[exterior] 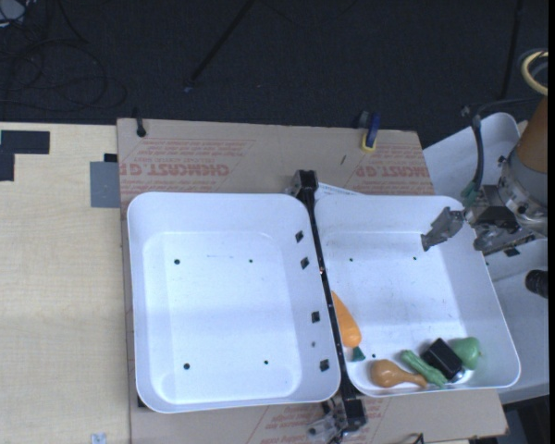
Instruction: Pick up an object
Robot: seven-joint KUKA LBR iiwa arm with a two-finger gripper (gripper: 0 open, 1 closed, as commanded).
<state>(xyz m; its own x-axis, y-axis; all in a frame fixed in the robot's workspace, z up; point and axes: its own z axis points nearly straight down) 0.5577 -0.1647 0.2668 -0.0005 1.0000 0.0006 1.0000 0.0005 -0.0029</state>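
A light wooden bench (46, 294) is holding up everything here. A flat brown cardboard sheet (259, 155) with red printing is lying on top of it. Two white bins are sitting side by side on the cardboard, touching along the middle. The left bin (139, 248) is sitting closer to the bare wood. The right bin (504, 340) is reaching toward the far edge. Dark patches (14, 151) and a grey square (103, 183) are showing on the wood, just beside the cardboard.
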